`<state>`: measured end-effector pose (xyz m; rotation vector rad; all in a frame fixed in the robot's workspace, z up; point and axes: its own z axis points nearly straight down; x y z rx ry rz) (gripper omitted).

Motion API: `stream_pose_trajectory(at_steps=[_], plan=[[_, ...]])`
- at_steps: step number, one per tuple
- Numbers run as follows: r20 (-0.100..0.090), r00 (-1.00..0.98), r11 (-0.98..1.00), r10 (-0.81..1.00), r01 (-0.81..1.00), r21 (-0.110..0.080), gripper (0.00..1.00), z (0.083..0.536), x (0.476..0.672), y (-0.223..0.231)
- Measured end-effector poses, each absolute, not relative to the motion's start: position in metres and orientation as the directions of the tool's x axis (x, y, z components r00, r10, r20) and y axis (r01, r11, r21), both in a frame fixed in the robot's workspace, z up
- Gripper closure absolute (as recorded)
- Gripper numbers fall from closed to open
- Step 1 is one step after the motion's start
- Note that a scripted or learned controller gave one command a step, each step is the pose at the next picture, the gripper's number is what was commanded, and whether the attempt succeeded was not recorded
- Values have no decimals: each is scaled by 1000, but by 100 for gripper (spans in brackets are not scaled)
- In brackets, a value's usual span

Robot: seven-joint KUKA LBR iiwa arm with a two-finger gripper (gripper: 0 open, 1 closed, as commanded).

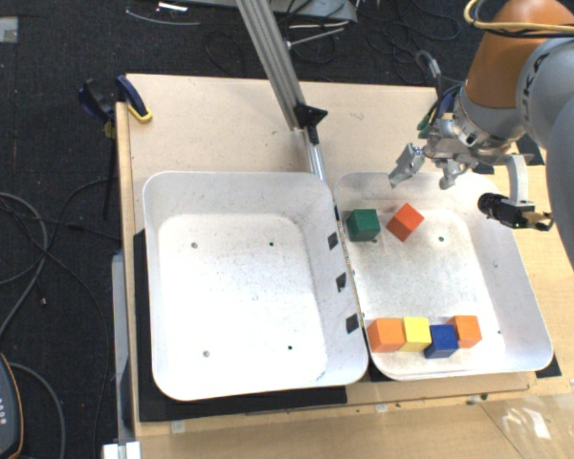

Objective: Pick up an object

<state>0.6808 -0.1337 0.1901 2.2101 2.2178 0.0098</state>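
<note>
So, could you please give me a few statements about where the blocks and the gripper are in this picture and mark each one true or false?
1. The green block lies in the right bin. True.
2. The gripper holds a yellow block between its fingers. False: nothing is between them; the yellow block sits in the row near the bin's front edge.
3. The row at the front has four blocks. True: orange, yellow, blue, orange.
4. The blue block is in the left bin. False: it is in the right bin.
5. The tilted orange block lies right of the green one. True.
</note>
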Motion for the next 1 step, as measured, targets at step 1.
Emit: stream_pose_trajectory(at_steps=[1], plan=[[1,4,-4,1000,1000,-10,0,92,623,-164]])
